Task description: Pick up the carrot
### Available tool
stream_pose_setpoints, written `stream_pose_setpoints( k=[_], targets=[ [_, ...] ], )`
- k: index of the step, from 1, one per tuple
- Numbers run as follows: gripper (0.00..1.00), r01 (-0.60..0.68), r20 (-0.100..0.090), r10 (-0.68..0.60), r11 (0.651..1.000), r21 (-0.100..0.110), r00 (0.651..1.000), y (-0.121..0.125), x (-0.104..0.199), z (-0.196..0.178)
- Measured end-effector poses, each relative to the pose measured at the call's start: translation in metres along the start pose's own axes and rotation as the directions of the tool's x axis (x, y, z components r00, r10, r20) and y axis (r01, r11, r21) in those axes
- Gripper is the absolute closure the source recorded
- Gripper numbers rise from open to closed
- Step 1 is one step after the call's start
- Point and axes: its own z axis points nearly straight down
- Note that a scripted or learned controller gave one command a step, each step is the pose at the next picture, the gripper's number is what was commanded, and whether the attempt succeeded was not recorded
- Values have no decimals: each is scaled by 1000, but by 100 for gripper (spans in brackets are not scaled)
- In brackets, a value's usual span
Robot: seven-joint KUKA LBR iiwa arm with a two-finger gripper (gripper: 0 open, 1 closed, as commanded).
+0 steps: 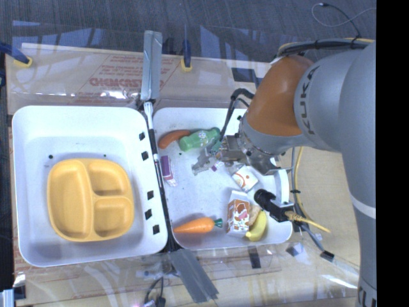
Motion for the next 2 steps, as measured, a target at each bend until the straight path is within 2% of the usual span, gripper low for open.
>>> stream_pose_setpoints(
  k=[1,2],
  targets=[
    [0,91,1,-91,996,-1,996,14,4,100],
    [0,115,1,-115,993,-4,993,-44,25,-1]
  ],
)
